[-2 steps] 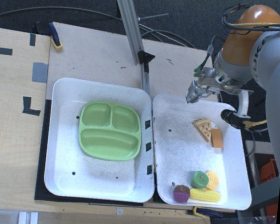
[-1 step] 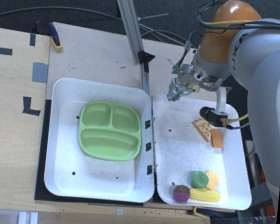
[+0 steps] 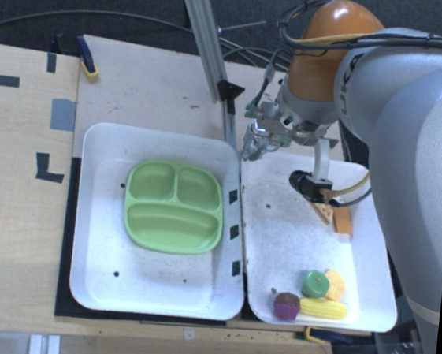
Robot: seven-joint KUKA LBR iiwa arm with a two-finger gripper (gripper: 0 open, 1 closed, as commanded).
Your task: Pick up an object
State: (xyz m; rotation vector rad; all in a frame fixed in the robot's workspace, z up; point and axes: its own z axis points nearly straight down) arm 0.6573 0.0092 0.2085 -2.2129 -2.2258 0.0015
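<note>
My gripper (image 3: 253,149) hangs over the far left corner of the right bin (image 3: 278,234), close to the wall between the two bins. Nothing shows beneath it on the bin floor. Several small toy foods cluster in the right bin's near right corner: a green round piece (image 3: 316,283), an orange-yellow piece (image 3: 336,284), a yellow corn cob (image 3: 323,308) and a dark purple piece (image 3: 286,305). An orange-brown wedge (image 3: 338,218) lies by the bin's right side, apart from the gripper.
A green divided plate (image 3: 174,206) lies in the left bin (image 3: 92,261). A slanted metal rail (image 3: 208,44) comes down to the bins' far edge beside the gripper. The big grey arm (image 3: 416,139) covers the right side of the bench.
</note>
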